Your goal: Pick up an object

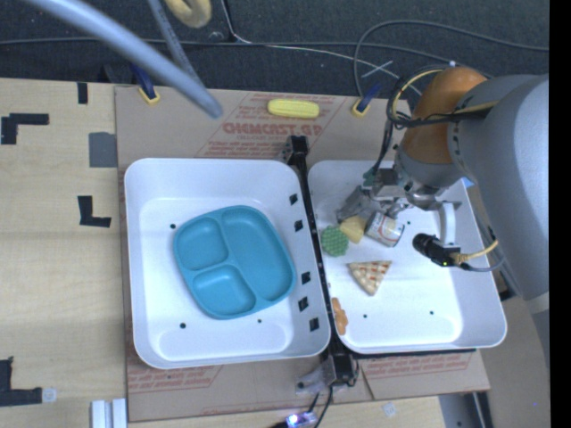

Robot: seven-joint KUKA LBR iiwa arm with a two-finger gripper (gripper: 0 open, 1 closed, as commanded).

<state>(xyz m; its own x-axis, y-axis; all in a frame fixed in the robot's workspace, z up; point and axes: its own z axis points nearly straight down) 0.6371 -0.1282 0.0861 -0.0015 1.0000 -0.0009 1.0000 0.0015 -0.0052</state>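
White right bin (pixel 482 324) — gripper (pixel 373 214), grip unclear, near its left edge.

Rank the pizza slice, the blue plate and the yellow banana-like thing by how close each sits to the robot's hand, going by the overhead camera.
From the hand:
1. Pizza slice, right bin, just below it.
2. Blue plate, left bin.
3. Yellow piece, on the cardboard beyond the bins.
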